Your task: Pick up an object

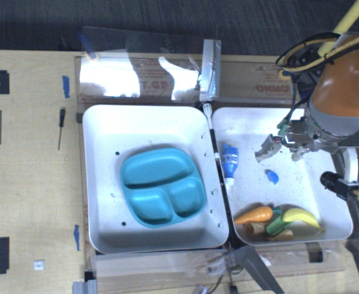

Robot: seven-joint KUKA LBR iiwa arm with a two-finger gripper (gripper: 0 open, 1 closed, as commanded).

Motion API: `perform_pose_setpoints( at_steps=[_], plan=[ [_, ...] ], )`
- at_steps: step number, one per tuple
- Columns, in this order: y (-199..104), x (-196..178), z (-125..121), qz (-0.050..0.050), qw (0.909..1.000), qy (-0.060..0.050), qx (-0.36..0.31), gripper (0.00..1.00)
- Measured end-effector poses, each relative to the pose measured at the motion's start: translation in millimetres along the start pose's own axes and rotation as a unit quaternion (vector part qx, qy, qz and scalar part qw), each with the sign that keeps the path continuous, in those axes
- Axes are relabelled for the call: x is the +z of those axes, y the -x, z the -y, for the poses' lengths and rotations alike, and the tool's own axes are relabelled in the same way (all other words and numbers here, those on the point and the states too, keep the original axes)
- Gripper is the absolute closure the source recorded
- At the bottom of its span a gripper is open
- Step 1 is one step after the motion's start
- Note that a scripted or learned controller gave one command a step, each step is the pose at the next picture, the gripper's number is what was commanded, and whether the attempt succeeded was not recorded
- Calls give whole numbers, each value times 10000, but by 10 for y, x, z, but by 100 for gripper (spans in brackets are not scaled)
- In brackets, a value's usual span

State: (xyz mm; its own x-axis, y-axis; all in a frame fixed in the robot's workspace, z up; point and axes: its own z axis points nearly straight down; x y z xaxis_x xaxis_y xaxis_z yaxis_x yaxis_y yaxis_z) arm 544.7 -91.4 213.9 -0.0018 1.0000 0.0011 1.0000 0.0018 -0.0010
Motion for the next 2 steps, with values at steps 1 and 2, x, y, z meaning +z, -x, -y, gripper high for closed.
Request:
perform_pose_setpoints(
  at_steps=[1, 2],
  plan=[
    [203, 1173, -131, -2, 9994, -49, 332, 0],
    [259, 1260, 54, -1, 9993, 40, 364, 0]
  ],
)
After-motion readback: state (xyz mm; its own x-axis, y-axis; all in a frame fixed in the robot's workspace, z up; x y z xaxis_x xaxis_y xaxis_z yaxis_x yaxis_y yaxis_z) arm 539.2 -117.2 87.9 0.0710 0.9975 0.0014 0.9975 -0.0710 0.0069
